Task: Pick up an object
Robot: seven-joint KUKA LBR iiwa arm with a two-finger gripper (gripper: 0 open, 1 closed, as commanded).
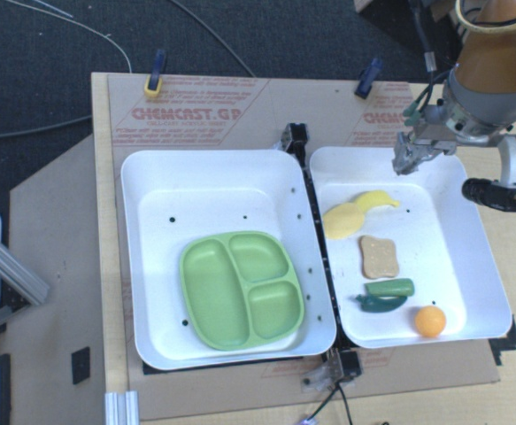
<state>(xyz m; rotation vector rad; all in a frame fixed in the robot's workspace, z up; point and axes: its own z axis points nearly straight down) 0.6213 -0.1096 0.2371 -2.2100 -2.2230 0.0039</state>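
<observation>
The right bin point(470, 228) holds a yellow banana-like piece point(377, 201), a pale yellow rounded piece point(342, 220), a slice of toast point(379, 257), a green pepper point(385, 293) and an orange ball point(430, 320). My gripper point(408, 159) hangs over the far edge of the right bin, above and beyond the banana piece, with nothing seen between its fingers. A green divided plate point(240, 288) lies in the left bin point(151, 193).
A black clip point(295, 138) joins the bins at the far side, and another clip point(342, 362) sits at the near side. Blue clamps point(155, 71) point(368, 78) hold the cardboard base at the back.
</observation>
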